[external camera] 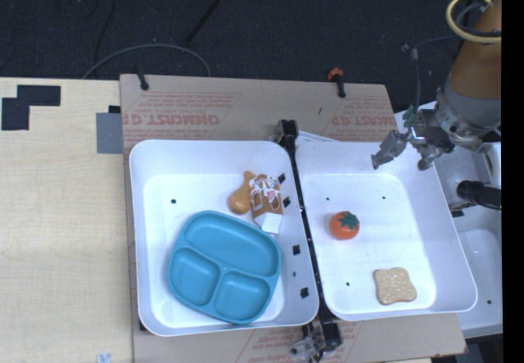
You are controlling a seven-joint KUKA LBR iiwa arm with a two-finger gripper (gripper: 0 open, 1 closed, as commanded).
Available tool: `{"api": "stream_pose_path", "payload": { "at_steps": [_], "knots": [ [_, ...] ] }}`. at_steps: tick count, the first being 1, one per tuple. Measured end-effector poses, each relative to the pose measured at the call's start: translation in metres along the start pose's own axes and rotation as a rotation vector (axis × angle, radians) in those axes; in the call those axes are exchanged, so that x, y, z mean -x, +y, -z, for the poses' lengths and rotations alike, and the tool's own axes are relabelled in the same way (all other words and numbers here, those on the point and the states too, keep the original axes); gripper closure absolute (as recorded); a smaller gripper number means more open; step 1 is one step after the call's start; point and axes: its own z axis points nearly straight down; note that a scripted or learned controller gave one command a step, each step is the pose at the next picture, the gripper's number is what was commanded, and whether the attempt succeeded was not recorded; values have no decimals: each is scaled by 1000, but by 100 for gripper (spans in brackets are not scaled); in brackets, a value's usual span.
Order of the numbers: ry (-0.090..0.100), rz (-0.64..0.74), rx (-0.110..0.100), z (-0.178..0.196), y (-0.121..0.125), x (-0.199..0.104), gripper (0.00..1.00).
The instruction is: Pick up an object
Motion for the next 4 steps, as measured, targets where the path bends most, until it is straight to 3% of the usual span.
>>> {"api": "stream_pose_path", "payload": {
  "at_steps": [1, 2, 4],
  "knots": [
    [-2, 2, 14, 8, 2, 0, 0],
    [0, 2, 6, -56, 3, -4, 0],
    [-1, 0, 11, -151, 3, -9, 0]
  ]
}}
